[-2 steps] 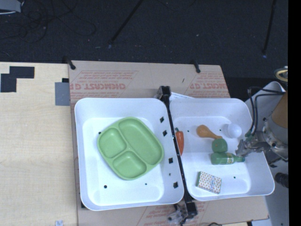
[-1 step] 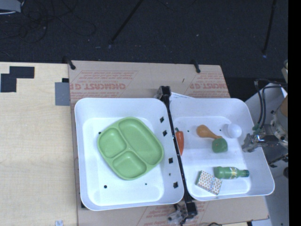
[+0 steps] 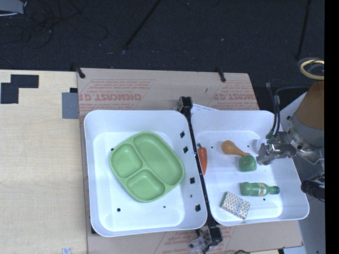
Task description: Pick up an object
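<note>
Claw (image 3: 263,155) beside green-headed wooden spoon (image 3: 241,156) in right bin (image 3: 296,205).

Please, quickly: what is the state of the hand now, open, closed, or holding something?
Hand: cannot be told; it sits beside the green piece.

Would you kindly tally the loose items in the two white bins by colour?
Green: 3 – sectioned green plastic plate, small green bottle, green-headed wooden-handled tool
Orange: 1 – orange carrot-like piece
Patterned: 1 – small patterned square packet
Total: 5
</note>
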